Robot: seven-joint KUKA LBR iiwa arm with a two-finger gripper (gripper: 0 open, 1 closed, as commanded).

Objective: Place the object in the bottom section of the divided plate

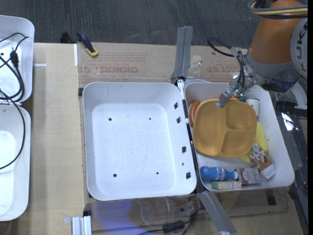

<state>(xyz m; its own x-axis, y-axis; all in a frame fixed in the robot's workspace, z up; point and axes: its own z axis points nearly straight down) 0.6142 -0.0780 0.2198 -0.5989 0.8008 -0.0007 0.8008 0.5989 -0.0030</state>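
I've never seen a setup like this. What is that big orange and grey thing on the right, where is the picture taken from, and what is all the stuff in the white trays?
The picture comes from a camera fixed above a bench, looking down at a slant. The orange and grey thing is a robot arm reaching in from the right. At its tip is the gripper, its grasping part, low over the far edge of a yellow divided plate. I cannot tell whether it holds anything. Two shallow white trays sit side by side. The left tray shows its bare floor. The right tray holds the plate, a small blue bottle lying on its side, and some little food packets near the front edge. Something orange peeks out from behind the plate.
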